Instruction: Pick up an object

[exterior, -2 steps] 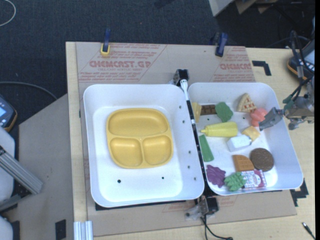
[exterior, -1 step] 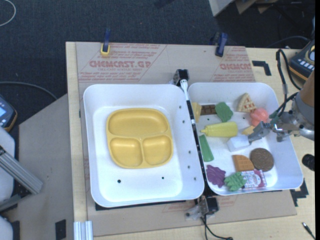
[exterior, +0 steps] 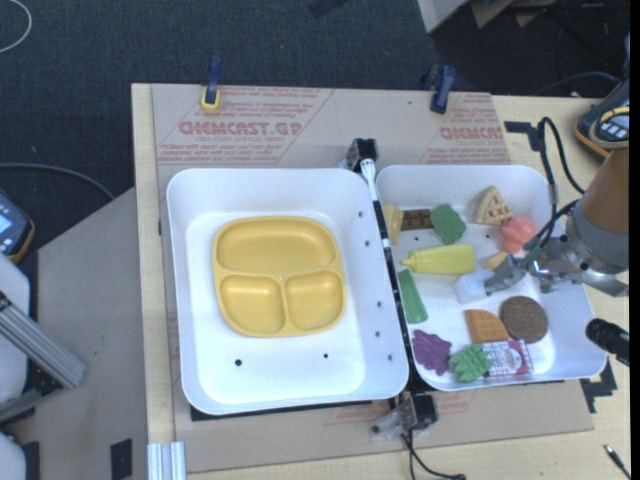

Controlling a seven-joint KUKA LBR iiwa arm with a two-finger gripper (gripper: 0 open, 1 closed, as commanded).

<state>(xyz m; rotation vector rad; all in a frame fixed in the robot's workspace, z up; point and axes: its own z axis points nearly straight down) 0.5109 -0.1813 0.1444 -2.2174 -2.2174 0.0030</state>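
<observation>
The left bin point(exterior: 190, 268) holds a yellow tray point(exterior: 278, 274) with bare white floor all around it. The right bin point(exterior: 455, 175) is crowded. The arm point(exterior: 605, 218) reaches over its right edge; the gripper point(exterior: 515, 273) sits low among the toys, and whether its fingers are apart I cannot tell. A yellow corn point(exterior: 440, 260) lies mid-bin, long axis left-right. A green stick point(exterior: 412, 296) runs along the left wall. A brown disc point(exterior: 524, 318) lies just below the gripper.
</observation>
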